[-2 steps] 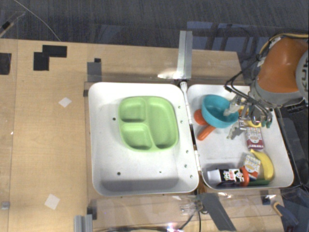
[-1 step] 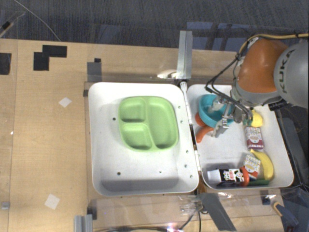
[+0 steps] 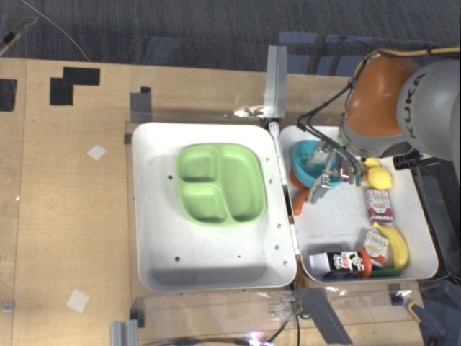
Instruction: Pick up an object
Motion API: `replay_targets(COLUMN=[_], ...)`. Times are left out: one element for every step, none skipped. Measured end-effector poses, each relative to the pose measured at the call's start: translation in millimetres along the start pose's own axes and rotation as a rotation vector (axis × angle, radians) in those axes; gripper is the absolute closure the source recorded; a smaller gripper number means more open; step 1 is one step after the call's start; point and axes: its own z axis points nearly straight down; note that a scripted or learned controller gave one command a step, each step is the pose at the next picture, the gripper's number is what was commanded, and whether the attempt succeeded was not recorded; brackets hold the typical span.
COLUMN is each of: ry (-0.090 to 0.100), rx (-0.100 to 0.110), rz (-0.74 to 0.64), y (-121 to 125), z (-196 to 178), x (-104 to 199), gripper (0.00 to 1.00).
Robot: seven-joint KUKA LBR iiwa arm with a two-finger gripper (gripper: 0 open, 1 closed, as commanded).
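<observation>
One round blue plastic bowl (image 3: pixel 305 161) is seen just left of the claw (image 3: pixel 325 182); its grip state cannot be told.

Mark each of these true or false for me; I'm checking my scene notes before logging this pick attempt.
1. A green divided plate lies in the left bin. True.
2. The banana lies in the left bin. False: it lies in the right bin, near its front right corner.
3. The gripper hangs over the right bin, close to a blue bowl. True.
4. The lemon sits on the green divided plate. False: it lies in the right bin, just above a small red packet.
5. The arm reaches over the left bin. False: it is over the right one.
</observation>
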Motion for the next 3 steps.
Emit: replay_targets(ry=[0.023,-0.027,-0.011], rx=[-0.004,-0.001,-0.006], rz=[0.000,0.105,0.216], y=[-16.1,-6.1,-3.4], z=[-2.1,0.3,1.4], x=[-7.8,7.1,1.9], gripper=[0.00,0.00,0.00])
